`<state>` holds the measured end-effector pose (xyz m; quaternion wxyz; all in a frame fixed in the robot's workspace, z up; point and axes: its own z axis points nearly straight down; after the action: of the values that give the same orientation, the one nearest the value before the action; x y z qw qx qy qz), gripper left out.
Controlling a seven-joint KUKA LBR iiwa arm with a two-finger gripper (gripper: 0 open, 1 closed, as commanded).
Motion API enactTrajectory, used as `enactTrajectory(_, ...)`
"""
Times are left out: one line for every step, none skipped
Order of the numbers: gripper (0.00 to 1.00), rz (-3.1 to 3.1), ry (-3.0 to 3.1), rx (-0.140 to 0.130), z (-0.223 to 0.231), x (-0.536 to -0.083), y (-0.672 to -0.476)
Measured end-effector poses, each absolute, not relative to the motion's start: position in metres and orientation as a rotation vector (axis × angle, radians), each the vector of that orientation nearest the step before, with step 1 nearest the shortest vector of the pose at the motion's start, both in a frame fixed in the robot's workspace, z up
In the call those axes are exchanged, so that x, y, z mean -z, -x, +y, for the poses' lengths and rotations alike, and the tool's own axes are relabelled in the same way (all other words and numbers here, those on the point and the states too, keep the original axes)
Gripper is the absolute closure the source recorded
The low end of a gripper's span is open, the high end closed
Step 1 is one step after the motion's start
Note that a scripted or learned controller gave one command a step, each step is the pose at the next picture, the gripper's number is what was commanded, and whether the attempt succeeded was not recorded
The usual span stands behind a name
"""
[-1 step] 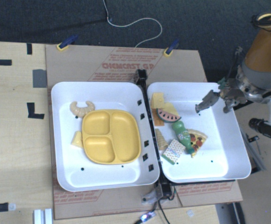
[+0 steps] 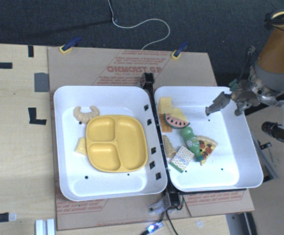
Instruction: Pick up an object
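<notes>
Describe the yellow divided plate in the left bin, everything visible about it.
The yellow plate looks like smooth plastic, a rounded square with three compartments: two at the top, one wide at the bottom. It lies flat and right side up, slightly rotated, near the middle of the left bin. Nothing sits in its compartments. A tan croissant-shaped toy lies at its upper left corner, and a pale yellow wedge meets its left edge.

Divided plate (image 2: 116, 143) lay in left bin (image 2: 66, 180); toy food pile (image 2: 185, 138) in right bin (image 2: 240, 155), near shared wall.
</notes>
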<state>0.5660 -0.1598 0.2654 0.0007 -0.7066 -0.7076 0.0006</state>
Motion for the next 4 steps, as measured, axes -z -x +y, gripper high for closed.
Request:
enactTrajectory(0.0,-2.219,2.218,-0.007,-0.166,-0.207,-0.559)
enactTrajectory(0.0,-2.22,2.218,-0.006,-0.176,-0.156,-0.558)
enactTrajectory(0.0,-2.219,2.218,-0.001,-0.177,-0.114,-0.559)
enactTrajectory(0.0,-2.228,2.22,0.006,-0.175,-0.086,-0.562)
